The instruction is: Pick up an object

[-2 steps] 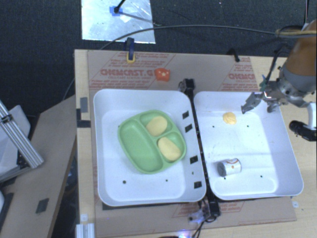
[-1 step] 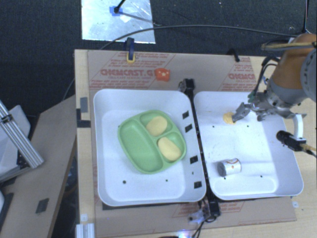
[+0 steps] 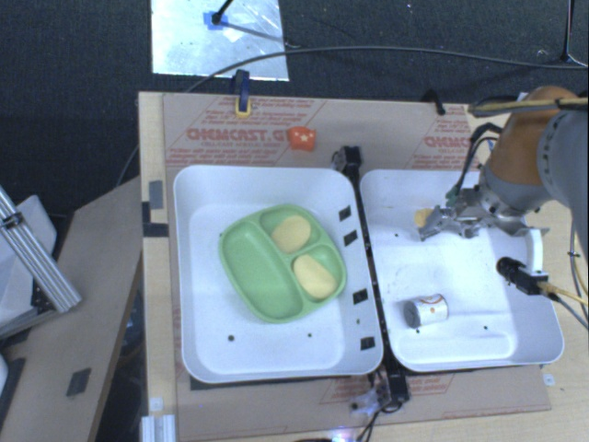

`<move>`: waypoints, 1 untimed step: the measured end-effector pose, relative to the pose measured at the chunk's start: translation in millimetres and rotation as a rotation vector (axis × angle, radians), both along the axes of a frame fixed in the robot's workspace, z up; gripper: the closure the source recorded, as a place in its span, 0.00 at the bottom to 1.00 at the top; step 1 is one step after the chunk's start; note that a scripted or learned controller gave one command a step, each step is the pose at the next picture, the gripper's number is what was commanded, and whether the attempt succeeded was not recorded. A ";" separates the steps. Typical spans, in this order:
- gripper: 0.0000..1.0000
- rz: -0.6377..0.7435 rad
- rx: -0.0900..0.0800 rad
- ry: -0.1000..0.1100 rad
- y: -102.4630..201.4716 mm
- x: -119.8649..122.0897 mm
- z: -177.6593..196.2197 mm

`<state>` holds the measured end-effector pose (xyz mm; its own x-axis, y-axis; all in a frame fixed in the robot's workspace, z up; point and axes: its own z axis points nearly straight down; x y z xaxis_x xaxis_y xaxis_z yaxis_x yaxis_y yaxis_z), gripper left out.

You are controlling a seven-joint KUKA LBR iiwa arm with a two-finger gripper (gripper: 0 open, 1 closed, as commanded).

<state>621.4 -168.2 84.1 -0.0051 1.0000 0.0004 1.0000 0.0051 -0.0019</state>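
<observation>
Probably the small silver-white can (image 3: 425, 310), lying near the worktop's front edge, is light and slippery; I cannot tell my claw (image 3: 440, 224) state.

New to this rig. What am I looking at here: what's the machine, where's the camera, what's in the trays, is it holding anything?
One fixed camera looks down at a slant on a bench with two shallow white bins. The grey and orange thing at the right is a robot arm; its gripper sits low over the right bin, next to a small yellow piece. I can't tell from here whether it grips anything. A small can lies on its side nearer the bin's front. The left bin holds a green divided plate with two yellow lumps, one in each small compartment.
</observation>
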 end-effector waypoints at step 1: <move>1.00 0.001 -0.003 -0.008 -0.6 2.2 14.6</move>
<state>623.7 -168.8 98.6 -0.0065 1.0000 -0.0021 1.0000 0.0065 0.0061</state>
